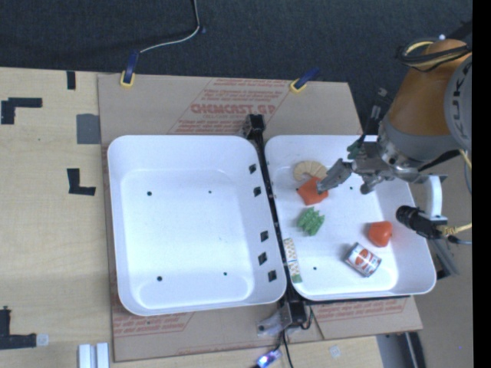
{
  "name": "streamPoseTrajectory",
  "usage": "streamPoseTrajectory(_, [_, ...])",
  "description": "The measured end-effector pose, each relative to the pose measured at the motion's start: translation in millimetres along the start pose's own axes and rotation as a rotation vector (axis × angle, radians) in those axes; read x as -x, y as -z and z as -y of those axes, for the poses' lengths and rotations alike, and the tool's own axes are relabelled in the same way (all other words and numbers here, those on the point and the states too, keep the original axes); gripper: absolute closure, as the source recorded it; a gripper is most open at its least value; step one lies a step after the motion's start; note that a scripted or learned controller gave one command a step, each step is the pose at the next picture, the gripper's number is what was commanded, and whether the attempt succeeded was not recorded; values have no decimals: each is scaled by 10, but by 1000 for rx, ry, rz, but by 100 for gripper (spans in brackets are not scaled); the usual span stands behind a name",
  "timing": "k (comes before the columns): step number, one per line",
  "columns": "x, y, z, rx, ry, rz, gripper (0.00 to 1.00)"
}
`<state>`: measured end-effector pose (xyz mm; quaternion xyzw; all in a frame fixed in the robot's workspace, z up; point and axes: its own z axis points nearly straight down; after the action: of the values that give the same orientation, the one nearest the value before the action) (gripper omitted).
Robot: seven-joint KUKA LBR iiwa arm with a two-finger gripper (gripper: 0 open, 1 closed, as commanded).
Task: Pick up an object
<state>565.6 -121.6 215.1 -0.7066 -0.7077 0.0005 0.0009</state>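
Orange block [311, 192], apparently under gripper fingers.

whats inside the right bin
The right bin holds an orange-red block, a tan curved piece, a green toy, a red toy and a small can. The end effector covers part of the block and the floor beneath it.

The light wooden counter [46, 228] carries black tape marks [77, 181] and a brown printed cardboard sheet [230, 110]. One yellow clamp [128, 75] and one blue-and-yellow clamp [303, 80] grip the sheet's far edge. Beyond the counter lies dark carpet floor [307, 14], crossed by a white cable [184, 33].
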Motion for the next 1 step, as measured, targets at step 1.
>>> streamPoseTrajectory(1, [-114, -1361, 168, -1, 0, 2, 0])
